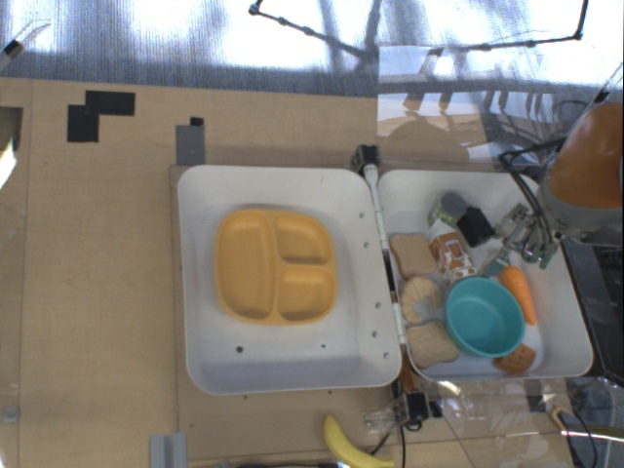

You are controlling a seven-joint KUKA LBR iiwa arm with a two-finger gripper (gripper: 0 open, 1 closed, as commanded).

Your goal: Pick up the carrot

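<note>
We found the orange tapered carrot (519, 293) lying flat in the right-hand shallow white bin (414, 203), close to that bin's right wall. Its thick end pointed toward the far side, and its flank lay just beside the rim of the round teal bowl (485, 317). The metal gripper (526, 245) sat near the carrot's thick end, and nothing showed in its grasp. We could not tell whether the claw was spread or pressed together. We judged the pick not yet made, with the close-in, the grip and the lift all left to do. Room looked tight, with the bowl crowding one side of the carrot and the bin wall the other. A brown bread-like piece (515, 359) lay near its tip. Pale toast slices (412, 253) and a patterned brown-and-white carton (450, 252) filled the bin's left part. The left white bin (205, 339) held a yellow divided plate (276, 264), well apart.
</note>
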